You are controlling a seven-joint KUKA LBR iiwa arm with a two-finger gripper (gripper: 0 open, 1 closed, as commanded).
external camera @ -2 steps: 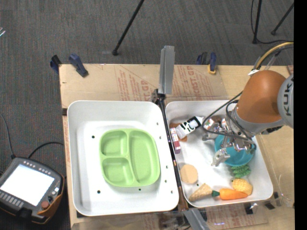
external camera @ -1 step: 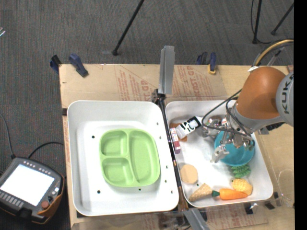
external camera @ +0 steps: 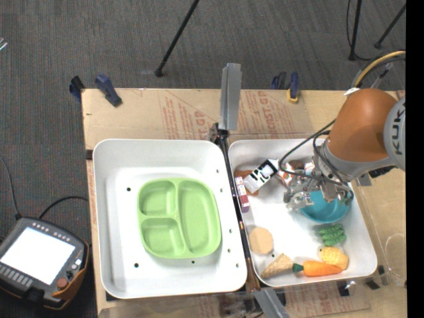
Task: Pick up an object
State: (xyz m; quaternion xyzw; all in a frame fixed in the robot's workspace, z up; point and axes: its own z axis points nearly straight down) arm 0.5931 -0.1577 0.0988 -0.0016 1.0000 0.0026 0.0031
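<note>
My gripper (external camera: 311,194) hangs low in the right bin (external camera: 291,234), right over the left rim of a teal bowl (external camera: 328,209). The arm's orange band (external camera: 361,128) sits above it and hides part of the bin's back. Near the gripper's left lie a small black-and-white carton (external camera: 263,173) and a pink-and-white packet (external camera: 241,194). Toward the bin's front are a tan round cookie (external camera: 261,240), a waffle cone (external camera: 278,265), a carrot (external camera: 319,268), a yellow corn piece (external camera: 333,255) and a green broccoli-like piece (external camera: 332,233).
The left bin (external camera: 119,171) holds a light green divided plate (external camera: 179,218). A grey metal post (external camera: 230,101) stands between the bins at the back. A tablet-like pendant (external camera: 36,257) lies off the bench at lower left.
</note>
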